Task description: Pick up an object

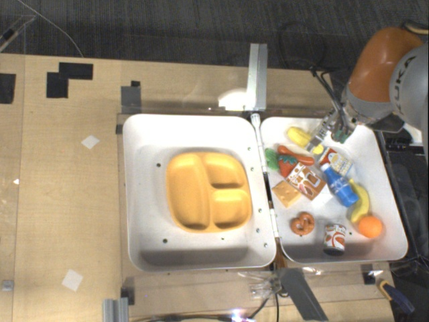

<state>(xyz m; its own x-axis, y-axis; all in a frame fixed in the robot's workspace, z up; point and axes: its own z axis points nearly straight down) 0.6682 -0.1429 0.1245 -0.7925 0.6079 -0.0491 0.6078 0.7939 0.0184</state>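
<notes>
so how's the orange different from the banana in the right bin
The orange is round and orange; the banana is long, curved and yellow. The orange sits nearer the bin's front right corner, while the banana lies just behind it, beside the blue bottle. Both are toy-like fruit lying in the right bin, apparently touching each other, away from the gripper.

Small toy foods crowd the right white bin (389,180) from its centre toward 6 o'clock; a divided yellow plastic tray (208,190) fills the left white bin's (144,180) centre, its margins open.
</notes>
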